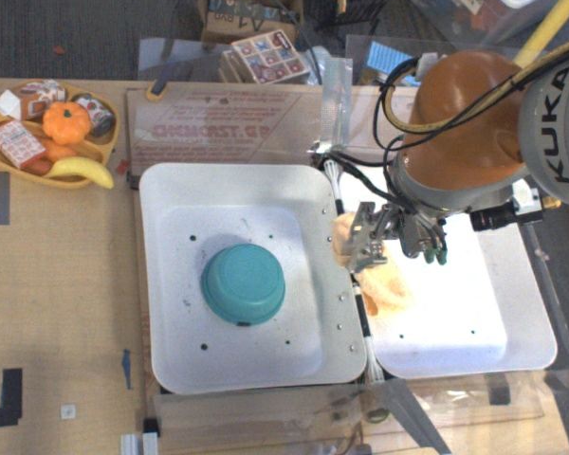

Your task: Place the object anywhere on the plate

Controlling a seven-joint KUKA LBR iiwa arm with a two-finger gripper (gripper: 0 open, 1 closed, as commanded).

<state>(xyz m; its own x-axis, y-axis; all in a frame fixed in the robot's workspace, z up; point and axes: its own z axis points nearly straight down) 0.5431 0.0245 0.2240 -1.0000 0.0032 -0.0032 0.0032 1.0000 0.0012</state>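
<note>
The teal plate, round, smooth and matte like an upturned plastic dish, sits near the middle of the left bin, a shallow white tray with rounded corners and a few dark specks on its floor. To the plate's right, past the ridge where the two trays meet, lies the right bin, glossy white and washed out by glare. The gripper, a cluster of grey metal parts with dark cables, hangs over that bin's left edge beneath the arm's rounded orange band; whether it is apart or closed cannot be told from this slant. Just under and beside it, to the plate's right, lies the object, a pale orange, soft-edged, blurred lump, its shape unclear in the glare. Far up and left of the plate, a yellow bowl holds toy food.
</note>
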